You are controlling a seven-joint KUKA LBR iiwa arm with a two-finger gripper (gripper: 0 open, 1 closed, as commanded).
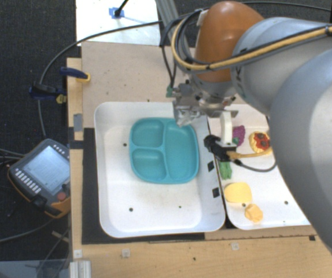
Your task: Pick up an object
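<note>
Gripper [184,119]: hung over the far right corner of the teal tray [163,150]; finger opening could not be told.
Tray: directly under the fingers, in the left bin [114,213].
Yellow toy [238,192]: nearer, right of the fingers.

- The desk [120,74] has a light brown top, and a black mat [89,184] lies on it along the left side.
- Two shallow white bins stand on the desk side by side, touching each other.
- The left bin [111,201] carries a teal divided tray.
- The right bin [281,210] carries several small food toys.
</note>
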